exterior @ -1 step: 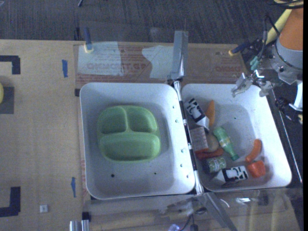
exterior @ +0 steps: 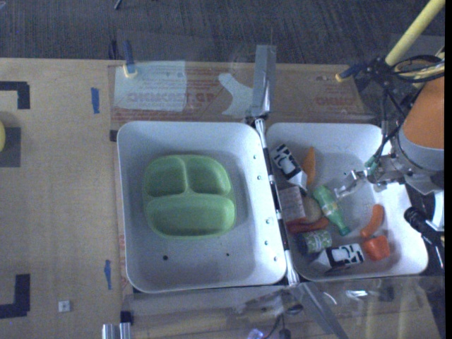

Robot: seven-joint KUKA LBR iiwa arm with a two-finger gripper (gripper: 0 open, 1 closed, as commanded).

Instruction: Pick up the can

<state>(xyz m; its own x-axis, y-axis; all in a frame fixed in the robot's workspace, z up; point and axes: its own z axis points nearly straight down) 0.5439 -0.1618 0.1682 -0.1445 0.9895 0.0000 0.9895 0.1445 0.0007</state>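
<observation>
Camera view, right bin (exterior: 417,260): can (exterior: 314,241) lying near the front wall, among a green bottle (exterior: 330,208), black-and-white cartons and orange pieces. Gripper (exterior: 351,184) above the bottle, apart from the can; jaw state cannot be told. Left bin (exterior: 134,210): green divided tray (exterior: 188,195).

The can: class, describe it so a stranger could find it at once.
Start at the right bin. Along its near edge lies the can, small and dark with a green label, just below the red pepper. Its short round shape sets it apart from the taller green bottle.
</observation>
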